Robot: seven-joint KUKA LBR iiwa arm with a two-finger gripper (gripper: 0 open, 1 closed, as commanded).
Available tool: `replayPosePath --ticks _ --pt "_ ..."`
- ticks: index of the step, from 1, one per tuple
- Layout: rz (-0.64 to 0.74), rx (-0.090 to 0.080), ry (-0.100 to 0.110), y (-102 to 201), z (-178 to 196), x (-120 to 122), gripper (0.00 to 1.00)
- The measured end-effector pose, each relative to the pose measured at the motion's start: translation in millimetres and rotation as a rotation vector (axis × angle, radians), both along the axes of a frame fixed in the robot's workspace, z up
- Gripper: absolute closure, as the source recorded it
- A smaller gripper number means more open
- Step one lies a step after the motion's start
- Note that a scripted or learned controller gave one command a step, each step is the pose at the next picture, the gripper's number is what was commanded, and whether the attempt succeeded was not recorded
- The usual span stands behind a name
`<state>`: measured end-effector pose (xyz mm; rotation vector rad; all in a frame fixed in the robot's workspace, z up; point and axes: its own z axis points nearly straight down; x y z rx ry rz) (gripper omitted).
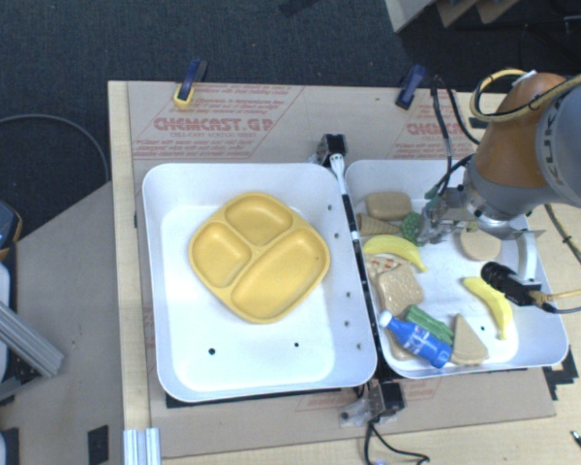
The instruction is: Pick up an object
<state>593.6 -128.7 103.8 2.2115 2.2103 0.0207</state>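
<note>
From the overhead camera view: two white bins sit side by side on the table (126, 289). The left bin (174, 337) has just a yellow divided plate (259, 256) sitting in the middle. The right bin (542, 332) is where all the stuff is: a tan bread-like piece (387, 204) near the top, a banana (395, 250) under it, a cracker (399, 289), a blue bottle (418, 340) touching a green thing (430, 322), a sandwich wedge (468, 341) and a second banana (492, 304) toward the right. The gripper (434, 223) is down in the right bin's upper part, next to something small and green, maybe broccoli. Honestly can't tell if it's clamped or loose from this angle.
</note>
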Motion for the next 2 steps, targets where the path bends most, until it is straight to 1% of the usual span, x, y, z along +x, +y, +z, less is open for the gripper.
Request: replayPosePath --ticks 1,2 --pt "0.002 -0.001 0.013 6.5 57.1 -5.5 1.0" --pt "0.003 -0.001 0.01 10.0 120.2 1.1 1.0"
